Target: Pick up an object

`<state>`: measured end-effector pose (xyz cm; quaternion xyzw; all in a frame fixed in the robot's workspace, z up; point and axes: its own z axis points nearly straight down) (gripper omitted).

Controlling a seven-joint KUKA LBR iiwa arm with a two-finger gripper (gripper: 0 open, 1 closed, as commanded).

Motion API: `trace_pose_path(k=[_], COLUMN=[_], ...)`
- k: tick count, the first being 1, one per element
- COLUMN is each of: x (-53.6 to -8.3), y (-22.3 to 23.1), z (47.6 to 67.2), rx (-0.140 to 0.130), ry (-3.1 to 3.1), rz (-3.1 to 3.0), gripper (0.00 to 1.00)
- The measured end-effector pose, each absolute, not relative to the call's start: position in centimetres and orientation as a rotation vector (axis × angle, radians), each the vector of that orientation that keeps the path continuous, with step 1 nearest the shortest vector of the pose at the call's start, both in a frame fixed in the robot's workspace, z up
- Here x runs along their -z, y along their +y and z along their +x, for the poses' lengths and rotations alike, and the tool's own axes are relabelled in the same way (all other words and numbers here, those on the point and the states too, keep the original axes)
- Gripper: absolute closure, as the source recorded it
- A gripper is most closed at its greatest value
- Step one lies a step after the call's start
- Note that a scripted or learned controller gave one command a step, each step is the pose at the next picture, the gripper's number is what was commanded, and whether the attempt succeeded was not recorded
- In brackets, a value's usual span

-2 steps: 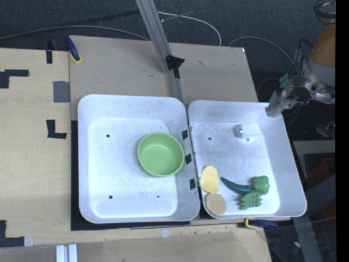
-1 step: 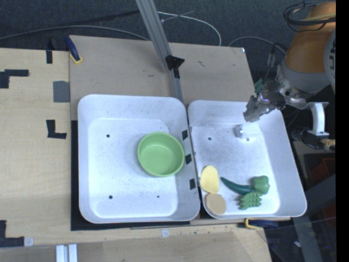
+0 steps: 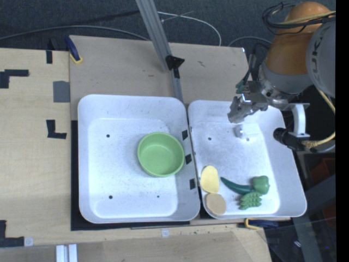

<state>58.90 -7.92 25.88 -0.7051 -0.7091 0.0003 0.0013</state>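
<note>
Toys [image 3: 235, 189] lying clustered near-side of the right bin [image 3: 283, 162], claw [image 3: 238, 116] hovering farther back, empty; spread unclear.

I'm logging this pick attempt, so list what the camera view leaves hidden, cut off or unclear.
- Gripper: too small and blurred to tell open from shut; nothing readable between its tips.
- Arm: its base is cut off by the right edge.
- Green toys in the right bin: they overlap, so their outlines merge.
- Tan disc: sits at the bin's near rim; inside or on it, unclear.
- Green bowl: its underside is hidden.
</note>
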Motion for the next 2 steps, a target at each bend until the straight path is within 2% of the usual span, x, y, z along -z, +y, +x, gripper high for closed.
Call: trace_pose_path(k=[2], x=[-26.2], y=[3.1], z=[57.9], rx=[-0.001], ry=[-2.227], rz=[-2.211], gripper=[1.0])
